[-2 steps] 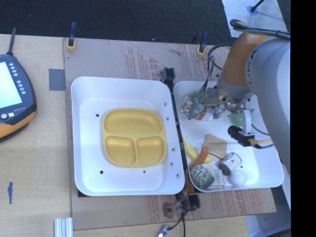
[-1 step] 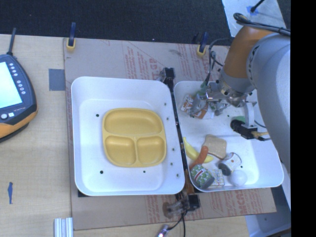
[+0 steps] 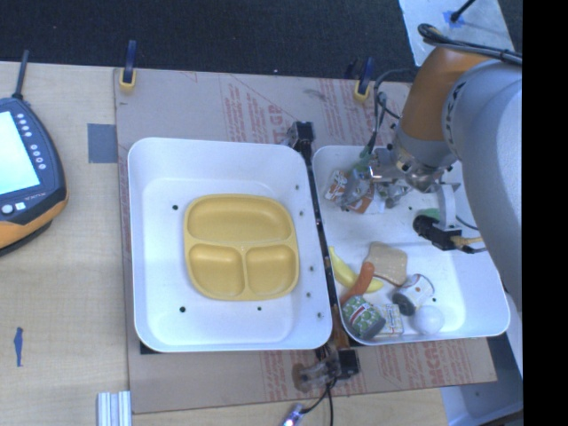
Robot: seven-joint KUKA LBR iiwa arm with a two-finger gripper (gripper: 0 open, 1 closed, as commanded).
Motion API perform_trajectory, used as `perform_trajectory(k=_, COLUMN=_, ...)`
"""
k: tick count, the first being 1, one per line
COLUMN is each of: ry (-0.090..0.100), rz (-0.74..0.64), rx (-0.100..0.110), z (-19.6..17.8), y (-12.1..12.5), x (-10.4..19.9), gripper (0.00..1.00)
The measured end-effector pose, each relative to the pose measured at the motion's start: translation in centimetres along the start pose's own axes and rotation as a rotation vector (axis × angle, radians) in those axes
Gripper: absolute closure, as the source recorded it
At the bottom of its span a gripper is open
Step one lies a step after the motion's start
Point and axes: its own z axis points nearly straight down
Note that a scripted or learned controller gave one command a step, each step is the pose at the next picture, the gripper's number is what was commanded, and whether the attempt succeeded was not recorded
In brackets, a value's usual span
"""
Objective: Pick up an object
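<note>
My gripper (image 3: 353,189) is low in the far left corner of the right bin (image 3: 484,313). A small orange and white thing (image 3: 359,205) shows right at its tip, and whether it sits between the fingers is unclear. Loose objects lie in the near half of that bin. They include a slice of toast (image 3: 388,262), an orange carrot-like piece (image 3: 360,279), a yellow banana (image 3: 340,265), a green can (image 3: 362,314), a white ball (image 3: 429,319) and a dark grey piece (image 3: 405,303).
The left bin (image 3: 155,238) holds a yellow divided plate (image 3: 241,245). A black clip (image 3: 303,134) sits at the far end of the wall between the bins. A handheld pendant (image 3: 22,171) lies on the bench at far left.
</note>
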Motion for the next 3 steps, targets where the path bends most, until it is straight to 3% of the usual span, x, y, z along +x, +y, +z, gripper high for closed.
perform_trajectory(k=3, ry=-0.006, rz=0.004, rx=-0.001, z=0.02, y=0.0, x=0.31, gripper=0.0)
